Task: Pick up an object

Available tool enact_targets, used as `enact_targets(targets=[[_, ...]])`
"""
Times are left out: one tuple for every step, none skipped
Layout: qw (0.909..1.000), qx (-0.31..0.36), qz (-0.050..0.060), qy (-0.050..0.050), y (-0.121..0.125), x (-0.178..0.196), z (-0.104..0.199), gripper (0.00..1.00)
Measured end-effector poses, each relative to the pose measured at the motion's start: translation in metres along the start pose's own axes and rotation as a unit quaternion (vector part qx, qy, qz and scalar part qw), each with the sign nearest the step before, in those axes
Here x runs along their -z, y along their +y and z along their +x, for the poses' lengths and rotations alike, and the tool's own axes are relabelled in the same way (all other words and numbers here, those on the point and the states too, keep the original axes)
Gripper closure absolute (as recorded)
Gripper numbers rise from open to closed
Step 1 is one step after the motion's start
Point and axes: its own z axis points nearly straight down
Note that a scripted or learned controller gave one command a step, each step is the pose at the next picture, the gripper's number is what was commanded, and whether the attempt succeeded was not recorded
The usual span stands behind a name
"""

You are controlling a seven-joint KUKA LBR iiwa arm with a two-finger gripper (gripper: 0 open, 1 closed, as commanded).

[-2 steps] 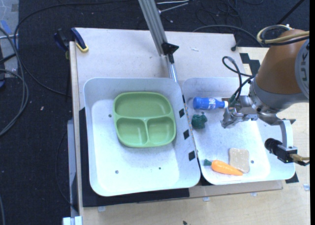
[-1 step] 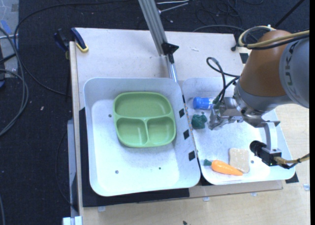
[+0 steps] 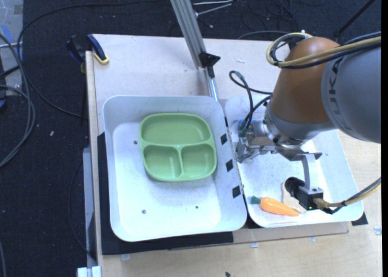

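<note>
We cannot tell the gripper's [image 3: 247, 148] state. The carrot [image 3: 279, 207] lies at the lower edge of the right bin [image 3: 339, 166]; we should centre over its middle before descending.

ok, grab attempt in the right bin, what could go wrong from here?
1. The carrot lies against the right bin's near wall, so a finger could hit the rim.
2. The gripper sits near the left bin, apart from the carrot; closing there likely grabs nothing.
3. Loose cables near the carrot could snag.
</note>
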Motion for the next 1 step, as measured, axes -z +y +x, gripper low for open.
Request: enact_targets(targets=[[1.0, 0.0, 0.0, 0.0, -0.0179, 0.0111, 0.051, 1.0]])
